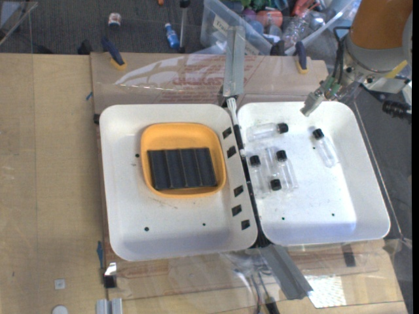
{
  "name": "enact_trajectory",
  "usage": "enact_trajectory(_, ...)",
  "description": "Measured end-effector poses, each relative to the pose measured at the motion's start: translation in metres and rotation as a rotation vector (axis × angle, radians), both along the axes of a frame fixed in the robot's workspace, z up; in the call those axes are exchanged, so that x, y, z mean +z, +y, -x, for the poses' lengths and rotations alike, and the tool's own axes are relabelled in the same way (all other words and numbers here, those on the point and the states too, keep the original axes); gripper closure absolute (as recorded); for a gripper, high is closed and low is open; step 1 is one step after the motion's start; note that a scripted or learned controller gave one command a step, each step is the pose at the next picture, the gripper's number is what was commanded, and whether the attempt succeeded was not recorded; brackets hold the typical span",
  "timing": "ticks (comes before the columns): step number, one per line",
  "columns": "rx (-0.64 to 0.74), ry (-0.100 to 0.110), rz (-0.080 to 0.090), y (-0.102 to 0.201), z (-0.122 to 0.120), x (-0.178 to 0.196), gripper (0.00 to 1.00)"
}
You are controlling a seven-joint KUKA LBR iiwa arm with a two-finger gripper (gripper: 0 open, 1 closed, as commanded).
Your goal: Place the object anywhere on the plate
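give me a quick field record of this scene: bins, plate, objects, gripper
left bin: white bin holding a yellow plate
on plate: dark ribbed block, lying flat
right bin: white bin holding clear vials with black caps
vial count: about five; four clustered near the divider, one apart
gripper: above the right bin's far edge, holding nothing visible
fingers: cannot tell
task status: no vial on the plate yet
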State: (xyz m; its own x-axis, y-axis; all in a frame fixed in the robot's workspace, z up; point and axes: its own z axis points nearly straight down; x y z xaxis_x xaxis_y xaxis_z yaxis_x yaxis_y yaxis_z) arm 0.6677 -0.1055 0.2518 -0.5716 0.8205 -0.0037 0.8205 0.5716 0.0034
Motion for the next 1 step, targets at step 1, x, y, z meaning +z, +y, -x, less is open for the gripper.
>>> enact_trajectory(1,0.055,-0.003,0.001,-0.0094,-0.0004,0.0012,1.00)
